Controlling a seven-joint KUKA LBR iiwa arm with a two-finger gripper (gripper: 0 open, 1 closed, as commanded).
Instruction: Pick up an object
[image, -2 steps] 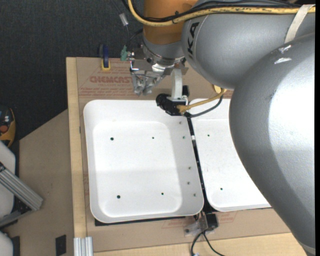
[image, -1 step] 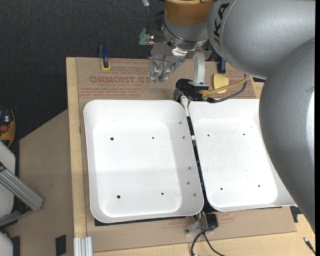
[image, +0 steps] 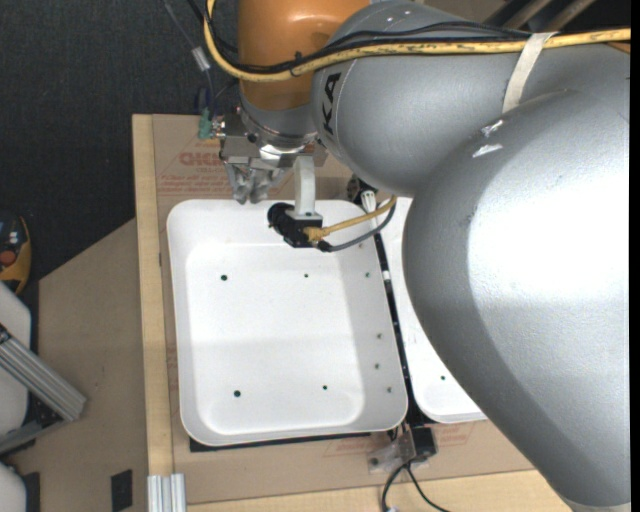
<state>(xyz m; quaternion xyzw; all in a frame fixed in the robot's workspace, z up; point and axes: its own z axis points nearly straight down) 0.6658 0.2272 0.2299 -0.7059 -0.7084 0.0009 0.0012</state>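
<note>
One camera watches me from above the surface (image: 150, 300), fixed and tilted, looking down at a slant. The near edge of the surface lies at the bottom of its picture, the far edge at the top. It takes in the whole left bin (image: 280, 330) and a strip of the right bin (image: 440, 390). My arm (image: 500, 200) passes close under the lens, looming large from the right.

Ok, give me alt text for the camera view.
A grey robot arm with an orange band reaches from the right, its gripper over the far edge of the left white bin. A second white bin sits partly under the arm.
</note>
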